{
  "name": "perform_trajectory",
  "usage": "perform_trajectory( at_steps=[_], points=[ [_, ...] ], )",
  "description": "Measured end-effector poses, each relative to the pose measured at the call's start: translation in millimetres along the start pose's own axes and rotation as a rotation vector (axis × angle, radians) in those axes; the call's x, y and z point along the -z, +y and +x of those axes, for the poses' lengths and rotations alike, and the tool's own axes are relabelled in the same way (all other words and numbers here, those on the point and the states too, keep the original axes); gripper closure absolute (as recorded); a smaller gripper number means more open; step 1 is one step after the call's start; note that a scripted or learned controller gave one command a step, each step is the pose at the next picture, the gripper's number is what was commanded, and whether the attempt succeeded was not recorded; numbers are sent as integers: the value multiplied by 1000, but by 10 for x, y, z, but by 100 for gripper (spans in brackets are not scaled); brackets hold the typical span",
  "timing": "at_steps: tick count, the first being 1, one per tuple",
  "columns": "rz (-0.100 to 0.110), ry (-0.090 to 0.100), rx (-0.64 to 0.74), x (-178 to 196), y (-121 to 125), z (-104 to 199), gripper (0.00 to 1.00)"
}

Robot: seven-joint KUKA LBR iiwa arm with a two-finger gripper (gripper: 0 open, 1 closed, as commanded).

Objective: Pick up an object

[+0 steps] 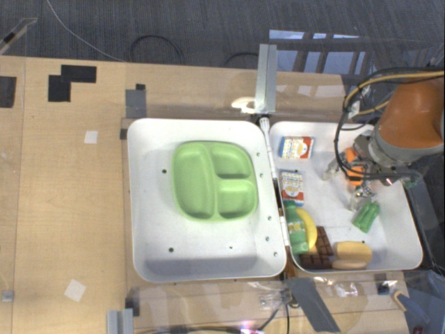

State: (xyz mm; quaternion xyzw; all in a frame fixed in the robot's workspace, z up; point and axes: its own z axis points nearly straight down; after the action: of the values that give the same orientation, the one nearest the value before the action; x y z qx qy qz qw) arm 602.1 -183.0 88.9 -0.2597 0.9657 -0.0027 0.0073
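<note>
The right bin holds several items. Two small printed cartons lie near its left wall, with a green bottle and a yellow banana below them. A brown chocolate block and a tan bread roll sit at the front. A green oblong piece lies right of centre, and an orange item shows partly under the arm. My gripper hangs over the right side of this bin, just above the green oblong piece.
The left bin bears a green divided plate. A metal post stands behind the seam between the bins. Black cables loop around the arm's wrist at the right.
</note>
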Motion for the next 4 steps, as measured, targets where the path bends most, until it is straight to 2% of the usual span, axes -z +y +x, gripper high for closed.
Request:
perform_trajectory(
  at_steps=[1, 2, 3, 4],
  points=[
    [2, -1, 124, 29, 498, 427, 0],
    [7, -6, 163, 42, 782, 700, 0],
    [1, -3, 300, 22, 296, 315, 0],
    [-3, 0, 478, -5, -357, -177, 0]
  ],
)
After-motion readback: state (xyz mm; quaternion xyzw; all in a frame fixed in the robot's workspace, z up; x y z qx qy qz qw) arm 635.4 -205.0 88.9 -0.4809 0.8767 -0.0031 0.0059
